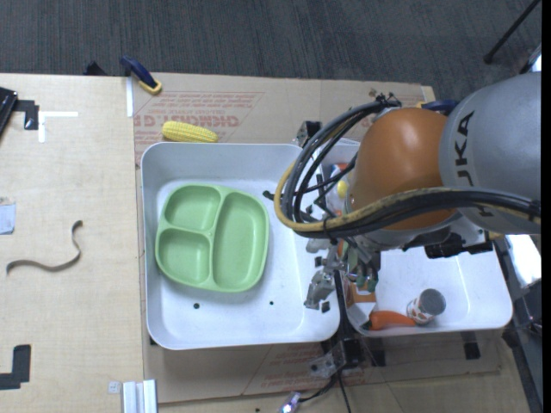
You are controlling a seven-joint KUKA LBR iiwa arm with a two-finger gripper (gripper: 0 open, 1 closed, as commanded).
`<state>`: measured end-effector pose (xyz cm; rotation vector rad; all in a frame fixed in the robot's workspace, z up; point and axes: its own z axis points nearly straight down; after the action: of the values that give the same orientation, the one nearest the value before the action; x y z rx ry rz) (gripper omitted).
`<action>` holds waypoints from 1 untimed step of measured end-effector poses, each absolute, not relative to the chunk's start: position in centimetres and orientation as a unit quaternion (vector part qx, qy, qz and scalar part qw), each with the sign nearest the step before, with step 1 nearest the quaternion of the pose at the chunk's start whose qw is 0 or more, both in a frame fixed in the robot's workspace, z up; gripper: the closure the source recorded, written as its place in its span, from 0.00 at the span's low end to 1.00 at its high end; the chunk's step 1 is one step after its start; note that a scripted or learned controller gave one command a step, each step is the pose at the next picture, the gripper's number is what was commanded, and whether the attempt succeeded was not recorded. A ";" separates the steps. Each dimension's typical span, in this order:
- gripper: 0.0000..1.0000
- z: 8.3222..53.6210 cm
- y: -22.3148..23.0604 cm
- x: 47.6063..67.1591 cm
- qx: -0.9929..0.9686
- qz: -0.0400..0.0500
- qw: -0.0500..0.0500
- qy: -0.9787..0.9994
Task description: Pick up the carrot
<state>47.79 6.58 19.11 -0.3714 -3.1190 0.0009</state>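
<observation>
- while the grey arm with its orange band (405, 166) hangs over the right shallow white bin (482, 312), the small orange carrot (392, 320) lies in that bin near its front wall.
- just right of the carrot lies a small grey tin can (428, 304).
- the jaws (344, 275) sit above and left of the carrot, apart from it; i cannot tell how they stand.
- left of that bin, the other shallow white bin (172, 317) holds a pale green divided plastic plate (213, 237).
</observation>
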 end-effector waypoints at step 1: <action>0.00 15.3 10.3 52.8 -0.115 0.000 -0.001 -0.993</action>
<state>52.80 10.33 15.32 -0.3605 -3.1228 0.0006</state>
